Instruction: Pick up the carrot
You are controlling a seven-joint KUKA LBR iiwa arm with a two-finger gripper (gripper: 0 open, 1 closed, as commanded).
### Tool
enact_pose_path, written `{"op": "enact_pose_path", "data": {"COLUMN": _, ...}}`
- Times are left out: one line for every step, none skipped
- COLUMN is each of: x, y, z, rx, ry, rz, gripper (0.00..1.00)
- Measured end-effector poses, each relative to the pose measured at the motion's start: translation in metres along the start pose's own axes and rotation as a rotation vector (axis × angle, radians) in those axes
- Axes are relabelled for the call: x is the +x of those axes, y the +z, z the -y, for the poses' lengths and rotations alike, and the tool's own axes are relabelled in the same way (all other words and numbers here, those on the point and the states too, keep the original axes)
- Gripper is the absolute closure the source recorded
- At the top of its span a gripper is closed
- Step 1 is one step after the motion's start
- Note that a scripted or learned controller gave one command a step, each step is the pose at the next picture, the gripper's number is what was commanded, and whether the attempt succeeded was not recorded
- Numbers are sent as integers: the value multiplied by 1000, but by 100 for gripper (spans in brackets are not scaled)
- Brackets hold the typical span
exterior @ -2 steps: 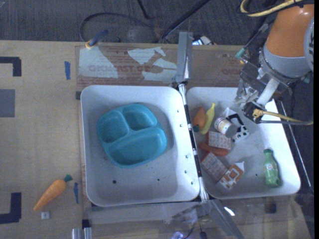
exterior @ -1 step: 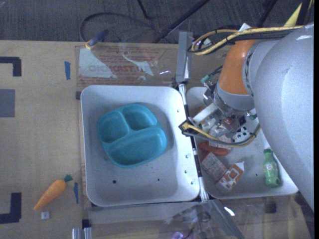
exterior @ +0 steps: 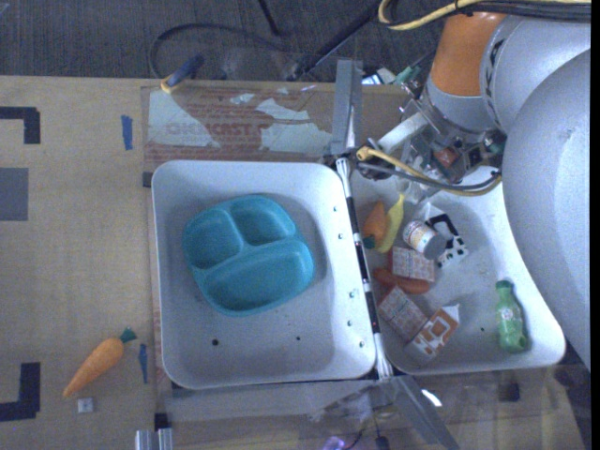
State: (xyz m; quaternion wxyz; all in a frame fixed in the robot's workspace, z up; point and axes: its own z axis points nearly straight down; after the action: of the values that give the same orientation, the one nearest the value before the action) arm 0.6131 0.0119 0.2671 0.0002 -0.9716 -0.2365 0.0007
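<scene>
Hovering over the upper part of the right-hand white bin (exterior: 539, 345), close to the divider: the claw (exterior: 441, 157), a dark cluster of parts under the orange-banded grey arm (exterior: 525, 73). Cannot tell whether open or closed. Trailing past it, a yellow cable (exterior: 422, 172). Just below the claw, lying in that bin: an orange and yellow toy piece (exterior: 382, 223), a small silver can (exterior: 419, 237), a black-and-white item (exterior: 453, 248), several small printed cartons (exterior: 412, 312), and a green bottle (exterior: 509, 317) near the right rim. Sitting in the left-hand white bin (exterior: 187, 345): a blue divided plate (exterior: 248, 251), tilted slightly, with three compartments. Resting well apart from the claw, outside both bins, on the bare table (exterior: 66, 251) at lower left: the carrot (exterior: 94, 366), orange with a green top, lying at a slant with its leafy end pointing toward the left bin. Marking the table surface: black tape corners and short strips of blue tape (exterior: 127, 131).
</scene>
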Motion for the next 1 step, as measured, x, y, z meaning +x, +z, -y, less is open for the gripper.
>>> {"op": "enact_pose_path", "data": {"x": 41, "y": -8, "z": -3, "rx": -1, "ry": 217, "rz": -4, "gripper": 100}}
